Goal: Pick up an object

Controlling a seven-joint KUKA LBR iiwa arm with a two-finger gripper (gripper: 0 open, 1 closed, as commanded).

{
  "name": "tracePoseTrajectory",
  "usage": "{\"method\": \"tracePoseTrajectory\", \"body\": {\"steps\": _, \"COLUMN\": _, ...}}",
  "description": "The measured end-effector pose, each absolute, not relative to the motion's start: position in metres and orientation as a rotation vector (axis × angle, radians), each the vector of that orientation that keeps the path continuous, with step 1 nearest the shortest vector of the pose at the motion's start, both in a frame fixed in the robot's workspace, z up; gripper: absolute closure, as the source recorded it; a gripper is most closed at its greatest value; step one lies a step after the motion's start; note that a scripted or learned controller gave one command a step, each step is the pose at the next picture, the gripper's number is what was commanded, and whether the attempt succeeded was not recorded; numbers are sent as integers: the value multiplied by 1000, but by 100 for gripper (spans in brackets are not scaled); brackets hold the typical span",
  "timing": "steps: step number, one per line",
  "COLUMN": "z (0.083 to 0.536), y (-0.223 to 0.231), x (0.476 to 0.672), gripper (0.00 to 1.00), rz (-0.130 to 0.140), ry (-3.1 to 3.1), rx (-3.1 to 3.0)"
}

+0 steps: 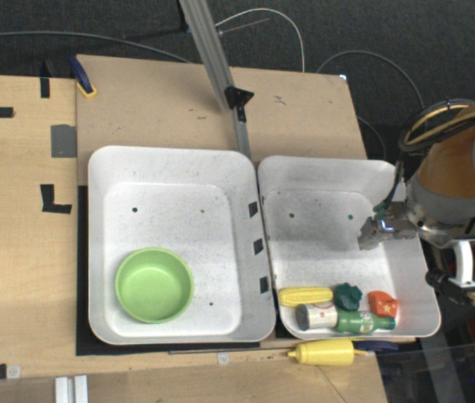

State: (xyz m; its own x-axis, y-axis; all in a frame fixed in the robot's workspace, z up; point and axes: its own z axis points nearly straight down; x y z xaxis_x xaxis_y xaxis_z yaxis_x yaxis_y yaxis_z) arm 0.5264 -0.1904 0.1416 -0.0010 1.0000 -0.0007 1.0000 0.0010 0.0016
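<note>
Yellow bottle [325, 353] sits at your desk's front edge; gripper [375, 229] over right bin [321, 175], finger state unclear.

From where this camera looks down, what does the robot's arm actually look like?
The arm enters from the right edge as a rounded, bulky body: orange on top, with a pale band curving over it, and smooth grey below. Dark cables loop across the floor behind it. A small grey metal gripper sticks out over the right bin. A white part and a dark part hang beneath the grey section.
</note>
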Motion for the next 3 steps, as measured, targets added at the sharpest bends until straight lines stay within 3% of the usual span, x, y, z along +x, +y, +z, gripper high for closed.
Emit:
{"method": "tracePoseTrajectory", "body": {"steps": 1, "z": 201, "y": -198, "x": 531, "gripper": 100, "rz": 2, "ry": 2220, "rx": 2217}}
{"method": "tracePoseTrajectory", "body": {"steps": 2, "z": 209, "y": -198, "x": 531, "gripper": 100, "rz": 0, "ry": 2223, "rx": 2220}}
{"method": "tracePoseTrajectory", "body": {"steps": 3, "z": 214, "y": -152, "x": 526, "gripper": 100, "rz": 0, "ry": 2229, "rx": 2217}}
